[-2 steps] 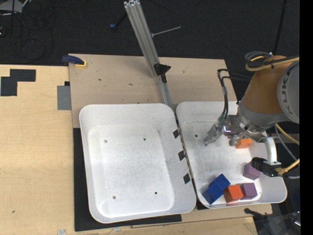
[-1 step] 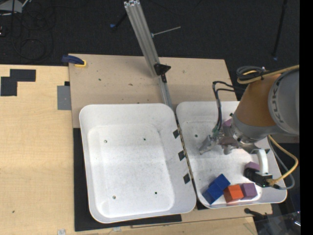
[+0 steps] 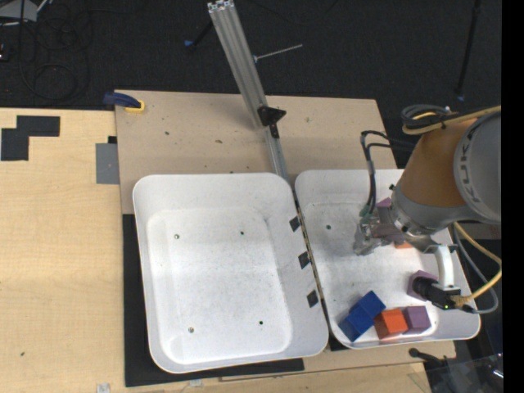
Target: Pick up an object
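Desk [image 3: 205, 129]: light wood, bearing both bins.
Left bin [image 3: 217, 268]: shallow, white, speckled.
Aluminium rail [image 3: 240, 56]: slants up from between the bins.
Blue-and-yellow clamp [image 3: 124, 101]: at the desk's far left corner.
Cables [image 3: 49, 64]: on dark floor beyond.

Pale wooden bench [image 3: 57, 244] at left, marked with black and grey patches. Beyond, a tan board [image 3: 205, 133] with a slanted aluminium rail [image 3: 241, 60] rising from it. Farther off, dark floor [image 3: 106, 35] strewn with cables.

Even overhead light, perhaps slightly soft.
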### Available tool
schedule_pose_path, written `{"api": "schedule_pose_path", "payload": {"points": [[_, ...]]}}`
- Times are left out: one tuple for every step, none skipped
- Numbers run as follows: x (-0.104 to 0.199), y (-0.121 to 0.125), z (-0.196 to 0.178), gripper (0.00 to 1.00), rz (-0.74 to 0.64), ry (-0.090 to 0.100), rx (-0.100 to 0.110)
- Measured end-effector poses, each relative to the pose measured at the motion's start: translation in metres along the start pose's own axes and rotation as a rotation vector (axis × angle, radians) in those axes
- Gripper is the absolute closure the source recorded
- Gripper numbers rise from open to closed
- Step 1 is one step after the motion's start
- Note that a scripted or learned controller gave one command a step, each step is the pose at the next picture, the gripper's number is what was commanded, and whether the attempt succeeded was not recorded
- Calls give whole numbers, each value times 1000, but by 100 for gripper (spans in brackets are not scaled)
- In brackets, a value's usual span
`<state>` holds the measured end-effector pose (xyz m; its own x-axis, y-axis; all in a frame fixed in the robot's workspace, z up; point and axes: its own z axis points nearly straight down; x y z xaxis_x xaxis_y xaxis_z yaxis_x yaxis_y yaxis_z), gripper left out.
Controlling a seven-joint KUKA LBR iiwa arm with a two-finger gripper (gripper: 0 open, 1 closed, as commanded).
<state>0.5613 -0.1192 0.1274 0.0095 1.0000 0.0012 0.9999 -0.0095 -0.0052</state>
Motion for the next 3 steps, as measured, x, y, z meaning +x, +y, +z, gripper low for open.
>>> {"api": "schedule_pose_path", "payload": {"points": [[-1, -2, -42, 100, -1, -1, -6], [6, 3, -89, 100, -10, -1, -8], [10, 5, -133, 100, -10, -1, -8]]}}
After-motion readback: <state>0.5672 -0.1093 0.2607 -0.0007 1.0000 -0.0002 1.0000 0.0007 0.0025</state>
